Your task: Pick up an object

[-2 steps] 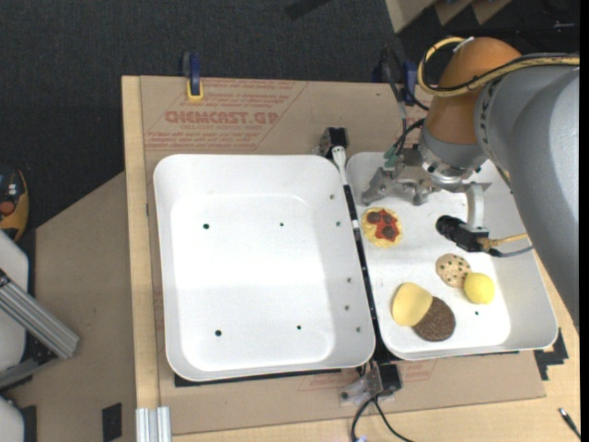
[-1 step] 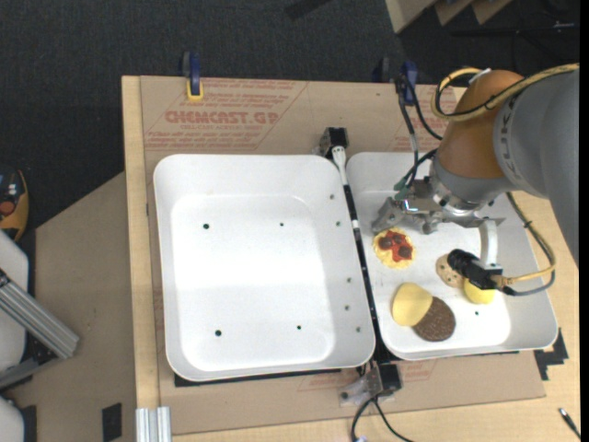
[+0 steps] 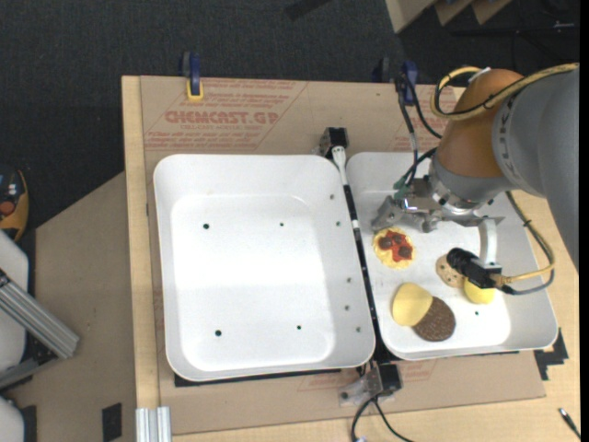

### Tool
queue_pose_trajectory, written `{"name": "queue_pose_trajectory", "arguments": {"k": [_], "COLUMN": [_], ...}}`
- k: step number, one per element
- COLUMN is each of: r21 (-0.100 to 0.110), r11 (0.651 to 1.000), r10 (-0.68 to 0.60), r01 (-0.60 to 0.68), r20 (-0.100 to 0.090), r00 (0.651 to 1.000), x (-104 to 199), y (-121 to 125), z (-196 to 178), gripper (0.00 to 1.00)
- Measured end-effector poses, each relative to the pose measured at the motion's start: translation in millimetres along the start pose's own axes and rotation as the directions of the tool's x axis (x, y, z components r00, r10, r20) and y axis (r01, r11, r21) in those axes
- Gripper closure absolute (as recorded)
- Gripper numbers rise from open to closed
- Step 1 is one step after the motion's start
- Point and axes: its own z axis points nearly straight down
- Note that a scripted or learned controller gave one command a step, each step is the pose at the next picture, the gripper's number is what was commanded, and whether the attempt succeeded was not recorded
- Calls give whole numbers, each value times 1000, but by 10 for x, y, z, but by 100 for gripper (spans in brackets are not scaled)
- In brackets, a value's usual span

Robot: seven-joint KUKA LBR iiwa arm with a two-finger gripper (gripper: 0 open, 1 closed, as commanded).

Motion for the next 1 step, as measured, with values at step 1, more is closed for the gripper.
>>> {"name": "queue_pose_trajectory", "arguments": {"k": [1], "r21": [-5], "r11": [1000], "r10": [0], "r01": [0], "r20": [2], "r00": [1000], "x": [-105], "y": [88], "z": [-1], "gripper": [0]}}
